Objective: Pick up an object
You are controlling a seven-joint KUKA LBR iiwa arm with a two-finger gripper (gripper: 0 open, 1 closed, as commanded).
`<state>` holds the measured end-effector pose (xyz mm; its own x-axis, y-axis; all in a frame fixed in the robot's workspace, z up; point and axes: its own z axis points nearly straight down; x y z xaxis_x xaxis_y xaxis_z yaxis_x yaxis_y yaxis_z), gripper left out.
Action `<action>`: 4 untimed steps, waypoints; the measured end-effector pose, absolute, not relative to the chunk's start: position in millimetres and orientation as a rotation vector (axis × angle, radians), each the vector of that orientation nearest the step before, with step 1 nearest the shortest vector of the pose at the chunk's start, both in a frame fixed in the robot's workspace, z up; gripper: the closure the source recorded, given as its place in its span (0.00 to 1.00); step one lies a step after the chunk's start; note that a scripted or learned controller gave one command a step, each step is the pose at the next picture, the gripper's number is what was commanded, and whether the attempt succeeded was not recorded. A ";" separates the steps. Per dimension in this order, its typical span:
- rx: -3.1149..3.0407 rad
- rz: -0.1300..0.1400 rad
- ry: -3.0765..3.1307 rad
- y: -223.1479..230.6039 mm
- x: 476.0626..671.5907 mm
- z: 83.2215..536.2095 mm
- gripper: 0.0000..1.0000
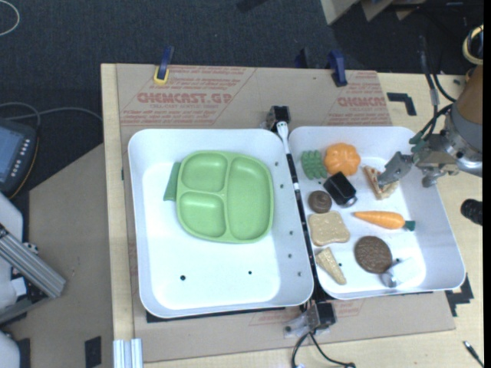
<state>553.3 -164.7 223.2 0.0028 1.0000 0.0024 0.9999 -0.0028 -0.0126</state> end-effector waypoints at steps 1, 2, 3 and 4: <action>-2.222 0.000 -2.222 -164.6 556.0 230.2 0.00; -2.219 0.005 -2.216 -174.3 553.1 177.1 0.00; -2.218 0.005 -2.216 -181.2 556.0 117.7 0.00; -2.218 0.003 -2.218 -180.2 555.5 82.5 0.00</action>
